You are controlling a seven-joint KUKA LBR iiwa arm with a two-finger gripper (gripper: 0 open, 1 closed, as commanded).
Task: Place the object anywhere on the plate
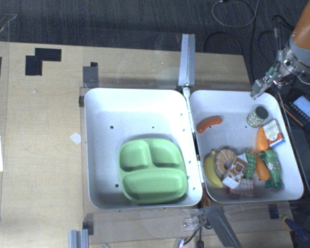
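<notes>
One claw (262, 84), its grip too blurred to judge, is hovering over the right bin's (298, 187) far rim, the sausage (209, 123) lying crosswise to its lower left and the green plate (153, 170) sitting beyond in the left bin (101, 133).

We count two white bins (93, 138). One green plate (152, 170) sits in the left one. Right of that plate we count one sausage (209, 123), one can (257, 116), one banana (212, 170) and two carrots (262, 138).
</notes>
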